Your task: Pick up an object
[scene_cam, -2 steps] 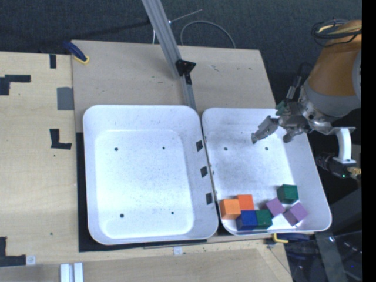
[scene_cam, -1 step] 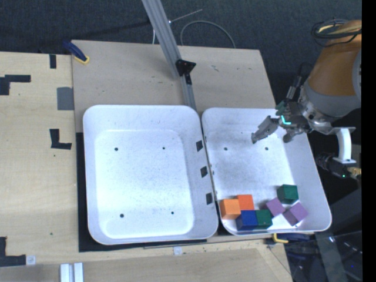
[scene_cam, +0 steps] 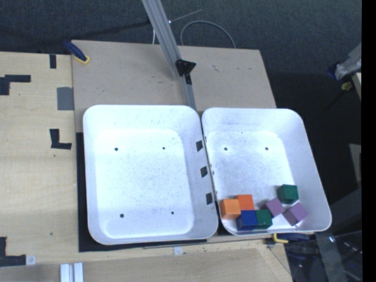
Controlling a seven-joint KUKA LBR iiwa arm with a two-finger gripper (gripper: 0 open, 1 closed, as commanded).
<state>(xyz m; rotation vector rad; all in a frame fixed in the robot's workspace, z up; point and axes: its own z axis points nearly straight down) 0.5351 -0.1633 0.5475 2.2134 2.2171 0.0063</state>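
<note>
Several small blocks lie in the near corner of the right bin [scene_cam: 294,128]. An orange block [scene_cam: 230,208] sits beside a darker orange one [scene_cam: 245,202]. In front of them are a blue block [scene_cam: 248,219] and a green block [scene_cam: 264,218], touching. Two purple blocks [scene_cam: 274,206] [scene_cam: 295,214] lie to their right, and a dark green block [scene_cam: 288,193] rests just behind those.
The left bin [scene_cam: 141,119] stands against the right bin, with black clips along the shared edge. A grey metal pole [scene_cam: 161,25] slants across the bench behind the bins. Beyond it a thin wire loop [scene_cam: 205,31] lies on the dark floor.
</note>
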